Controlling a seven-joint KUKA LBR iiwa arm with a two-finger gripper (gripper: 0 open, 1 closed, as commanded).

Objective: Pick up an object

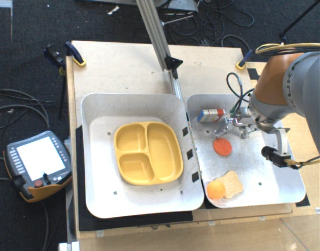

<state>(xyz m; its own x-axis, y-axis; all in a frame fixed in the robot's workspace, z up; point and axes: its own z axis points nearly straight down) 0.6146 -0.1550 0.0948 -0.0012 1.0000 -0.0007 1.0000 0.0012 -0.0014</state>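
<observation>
- Teach pendant [38, 163]: on the dark floor, left of the bench, screen lit white.
- Left bin [97, 119]: holds a yellow divided tray [148, 152] with three compartments, set near the bin's middle.
- Metal pole [154, 27]: runs at a slant from the top of the view down to the bench, ending at the seam between the two bins.
- Right bin [285, 184]: holds four items. A small can [211, 114] with a red and white label lies on its side near the far edge. A flat red-orange disc [222, 147] lies near the middle. An orange ball [216, 190] and a tan bread-like slice [232, 183] touch each other at the near left corner.
- Gripper [226, 127]: low over the right bin, between the can and the disc, just above the disc. Whether the tool is spread or pressed together cannot be told; nothing seen pinched.
- Arm [285, 85]: enters from the right, orange band above the wrist.
</observation>
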